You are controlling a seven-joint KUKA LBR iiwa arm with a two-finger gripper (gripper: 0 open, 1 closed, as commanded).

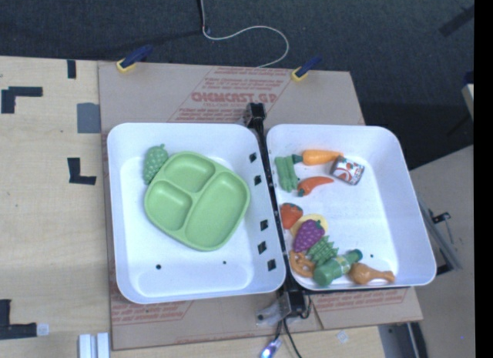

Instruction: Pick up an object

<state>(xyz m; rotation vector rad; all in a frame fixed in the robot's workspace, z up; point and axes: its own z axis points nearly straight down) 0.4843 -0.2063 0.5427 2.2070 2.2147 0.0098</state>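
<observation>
The right bin [385, 202] holds several toy foods. An orange carrot [320, 156], a small red and white can [347, 170], green beans [286, 172] and an orange pepper [314, 185] lie near its far left. Along its left wall and near corner sit a red tomato [290, 215], a yellow piece [313, 222], purple grapes [306, 235], a green leafy piece [322, 250], a green bottle shape [333, 269] and a tan drumstick [368, 275]. In the left bin [131, 264] a green divided plate [197, 201] lies beside a green bumpy fruit [155, 162].
Both bins rest on a cardboard sheet [231, 95] clamped at its far edge by two clips [135, 58]. A white cable [239, 35] loops over the dark floor beyond. Black clips [255, 115] join the bins along the middle divider.
</observation>
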